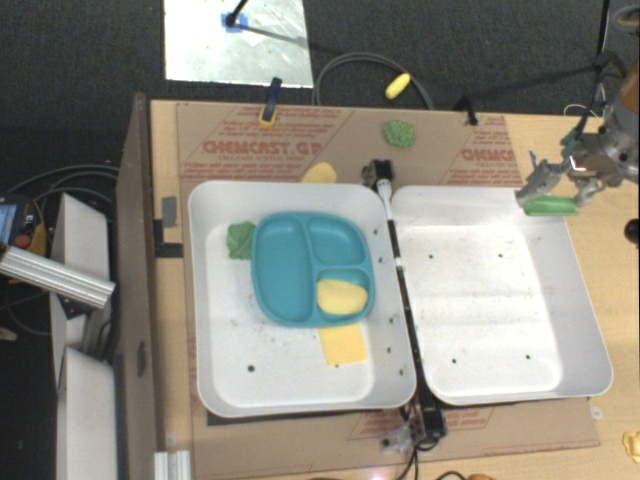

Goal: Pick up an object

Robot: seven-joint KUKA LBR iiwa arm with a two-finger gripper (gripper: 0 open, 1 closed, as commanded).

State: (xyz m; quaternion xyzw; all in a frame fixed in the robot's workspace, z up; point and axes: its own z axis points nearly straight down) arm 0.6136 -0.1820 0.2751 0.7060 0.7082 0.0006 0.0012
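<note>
The arm [618, 128] is getting cut off by the right edge. The plate [300, 268] is hiding part of the green leaf [240, 239] and the yellow square [345, 346].

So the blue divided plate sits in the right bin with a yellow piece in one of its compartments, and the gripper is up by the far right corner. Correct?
Not quite. The camera view shows the blue divided plate in the left bin, not the right bin. The rest holds: a yellow piece lies in one of its compartments, and the gripper is by the right bin's far right corner, with a green object at its tips.
</note>
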